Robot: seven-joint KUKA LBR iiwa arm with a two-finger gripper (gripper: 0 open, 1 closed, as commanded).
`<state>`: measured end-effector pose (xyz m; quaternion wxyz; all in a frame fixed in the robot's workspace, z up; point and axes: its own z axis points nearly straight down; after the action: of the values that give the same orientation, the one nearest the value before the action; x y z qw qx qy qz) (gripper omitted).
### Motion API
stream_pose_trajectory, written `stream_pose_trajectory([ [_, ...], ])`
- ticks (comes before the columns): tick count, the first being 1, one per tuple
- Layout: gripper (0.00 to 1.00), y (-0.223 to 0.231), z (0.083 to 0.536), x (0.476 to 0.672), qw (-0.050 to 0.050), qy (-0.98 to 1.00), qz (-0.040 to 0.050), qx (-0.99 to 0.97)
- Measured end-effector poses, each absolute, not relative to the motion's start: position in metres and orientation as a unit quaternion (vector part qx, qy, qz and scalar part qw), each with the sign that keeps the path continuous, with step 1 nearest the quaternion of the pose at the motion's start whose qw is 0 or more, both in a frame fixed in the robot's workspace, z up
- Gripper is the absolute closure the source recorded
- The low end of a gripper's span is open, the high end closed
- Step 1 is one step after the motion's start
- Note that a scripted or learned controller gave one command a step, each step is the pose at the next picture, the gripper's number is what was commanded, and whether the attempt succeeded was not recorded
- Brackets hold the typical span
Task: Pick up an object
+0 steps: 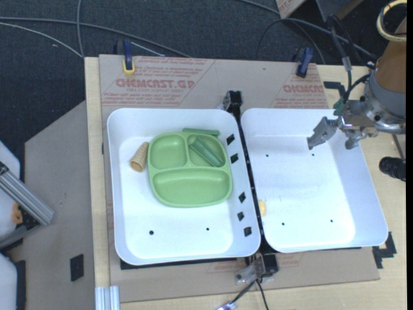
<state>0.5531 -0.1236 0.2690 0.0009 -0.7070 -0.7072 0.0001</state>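
At the near edge, a clamp [258, 271] with a trailing cable sits at the bench front, just below where the two bins meet. On the left, the left bin [129, 237] holds a green plate [187, 189] with three compartments. A cone [139, 156] lies just beside the plate's left edge. A green block [206, 150] lies tilted in the plate's upper right compartment, and a flat green piece [201, 132] shows just past the plate's far rim. Black tabs [240, 199] run down the divider between the bins. A small yellow bit [261, 207] sits at the right bin's [335, 237] left wall. Over that bin's far right corner hangs the gripper [334, 134]; its jaws stand apart, nothing between them, well apart from the things in the left bin. Two blue clips [128, 59] pin the board at the far edge.
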Motion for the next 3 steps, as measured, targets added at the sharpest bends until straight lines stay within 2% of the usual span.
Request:
stream_pose_trajectory([
  [1,0.0,-0.125,0.208,0.559,0.003,-0.707,0.0014,-0.707],
  [2,0.0,-0.132,0.148,0.556,0.004,-0.707,0.0019,-0.708],
  [3,0.0,-0.126,0.097,0.564,0.003,-0.707,0.0009,-0.707],
])
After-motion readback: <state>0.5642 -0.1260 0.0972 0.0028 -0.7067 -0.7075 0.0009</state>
